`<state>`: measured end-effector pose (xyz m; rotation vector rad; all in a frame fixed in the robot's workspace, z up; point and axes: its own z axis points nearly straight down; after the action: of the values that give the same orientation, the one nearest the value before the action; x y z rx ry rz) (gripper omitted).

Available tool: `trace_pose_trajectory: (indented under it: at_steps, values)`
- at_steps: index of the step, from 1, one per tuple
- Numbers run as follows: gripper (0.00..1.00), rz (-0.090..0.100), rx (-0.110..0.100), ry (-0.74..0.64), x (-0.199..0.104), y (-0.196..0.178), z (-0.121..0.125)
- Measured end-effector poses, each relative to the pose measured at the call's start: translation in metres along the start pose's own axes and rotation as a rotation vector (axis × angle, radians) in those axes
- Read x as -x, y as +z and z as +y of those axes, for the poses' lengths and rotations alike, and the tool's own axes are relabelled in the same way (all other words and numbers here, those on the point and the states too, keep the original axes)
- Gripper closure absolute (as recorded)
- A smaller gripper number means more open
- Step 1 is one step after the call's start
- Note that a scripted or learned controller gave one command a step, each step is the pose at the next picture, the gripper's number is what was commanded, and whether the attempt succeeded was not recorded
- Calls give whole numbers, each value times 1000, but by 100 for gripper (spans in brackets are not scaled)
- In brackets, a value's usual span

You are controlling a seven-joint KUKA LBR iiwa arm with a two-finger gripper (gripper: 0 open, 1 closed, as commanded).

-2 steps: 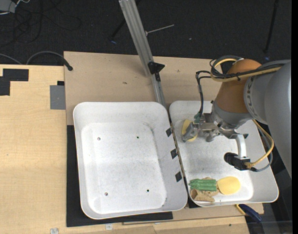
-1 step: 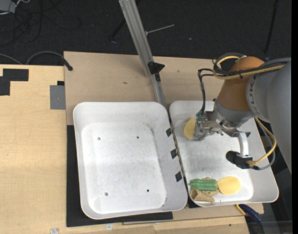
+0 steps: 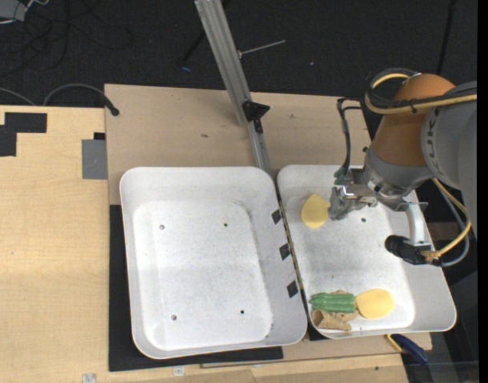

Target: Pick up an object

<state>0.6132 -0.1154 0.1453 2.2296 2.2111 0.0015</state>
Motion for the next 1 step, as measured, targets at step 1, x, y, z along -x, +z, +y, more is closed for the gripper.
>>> trace_pose_trajectory:
  at_steps: [1]
  values:
    - [100, 1, 0, -9, -6, -46, 4]
